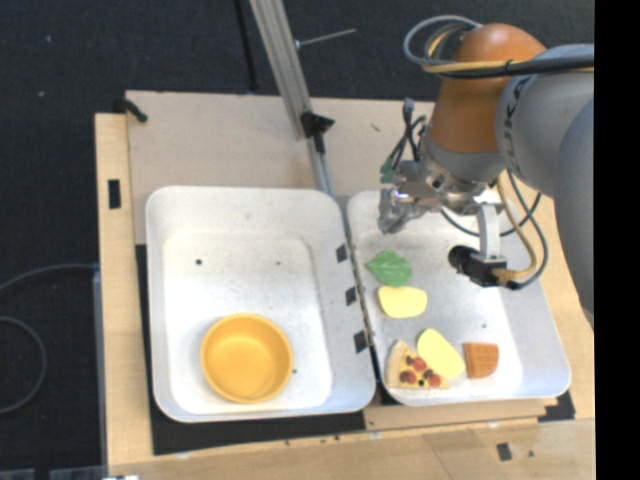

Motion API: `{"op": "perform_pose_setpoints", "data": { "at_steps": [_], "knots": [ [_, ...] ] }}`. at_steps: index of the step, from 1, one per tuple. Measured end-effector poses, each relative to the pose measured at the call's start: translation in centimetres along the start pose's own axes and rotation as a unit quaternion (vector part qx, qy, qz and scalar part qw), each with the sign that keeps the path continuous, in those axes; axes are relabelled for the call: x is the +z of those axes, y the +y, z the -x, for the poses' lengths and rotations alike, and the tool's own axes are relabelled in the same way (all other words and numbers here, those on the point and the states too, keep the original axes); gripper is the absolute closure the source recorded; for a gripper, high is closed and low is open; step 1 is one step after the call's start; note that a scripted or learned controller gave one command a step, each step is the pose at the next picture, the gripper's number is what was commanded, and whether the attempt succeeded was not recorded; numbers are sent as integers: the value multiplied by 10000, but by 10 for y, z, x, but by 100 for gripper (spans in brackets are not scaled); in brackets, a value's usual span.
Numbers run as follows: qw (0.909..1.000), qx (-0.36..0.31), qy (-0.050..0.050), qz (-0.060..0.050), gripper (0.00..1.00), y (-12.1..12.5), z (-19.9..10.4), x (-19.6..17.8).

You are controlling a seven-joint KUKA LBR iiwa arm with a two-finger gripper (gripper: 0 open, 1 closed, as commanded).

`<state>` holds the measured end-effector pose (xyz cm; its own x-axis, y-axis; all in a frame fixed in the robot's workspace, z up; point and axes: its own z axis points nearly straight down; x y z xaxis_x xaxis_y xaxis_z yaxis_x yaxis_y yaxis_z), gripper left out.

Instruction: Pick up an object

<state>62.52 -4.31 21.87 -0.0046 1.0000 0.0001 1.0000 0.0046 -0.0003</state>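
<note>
Gripper [393, 211] above right bin's [520, 308] far-left part; finger state indeterminate. Green leaf [389, 267] just below gripper, apart, ungrasped.

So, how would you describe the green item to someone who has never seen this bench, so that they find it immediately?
Look in the right-hand shallow white bin, the one under the arm. Along its left wall runs a short column of small food-like pieces; the flat green leaf-shaped piece is the topmost, just above a pale yellow flat piece. It is the only green thing in either bin.
</note>
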Motion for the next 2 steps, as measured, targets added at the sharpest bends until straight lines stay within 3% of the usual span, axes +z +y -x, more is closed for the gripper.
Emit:
{"op": "perform_pose_setpoints", "data": {
  "at_steps": [2],
  "knots": [
    [10000,-7,10,3,100,-59,-81,-7]
  ]
}}
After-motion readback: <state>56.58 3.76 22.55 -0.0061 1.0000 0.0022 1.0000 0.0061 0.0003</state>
